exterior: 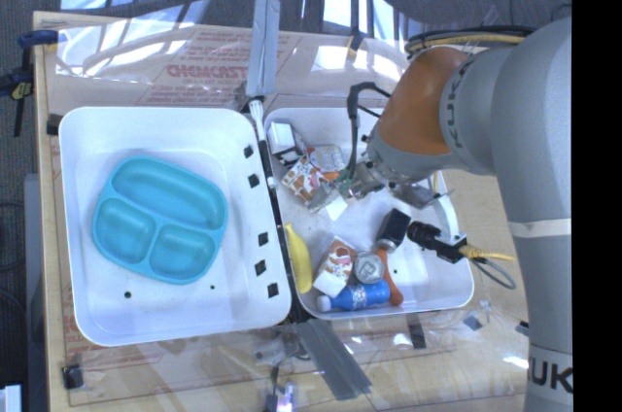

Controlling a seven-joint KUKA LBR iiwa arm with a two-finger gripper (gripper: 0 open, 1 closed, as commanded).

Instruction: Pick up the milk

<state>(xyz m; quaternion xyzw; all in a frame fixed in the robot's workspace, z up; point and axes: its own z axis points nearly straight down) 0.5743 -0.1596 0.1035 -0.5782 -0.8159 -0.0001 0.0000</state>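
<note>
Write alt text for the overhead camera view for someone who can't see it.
A grey robot arm reaches from the right over the right white bin, which holds a milk carton, a banana, a blue bottle and snack packets. The left white bin holds a blue divided plate.

Right bin [457,289] crowded, your arm [457,109] overhanging its centre, banana [298,259], bottle [362,295], cartons packed close, left bin [78,206] open around blue tray [160,219]
</note>
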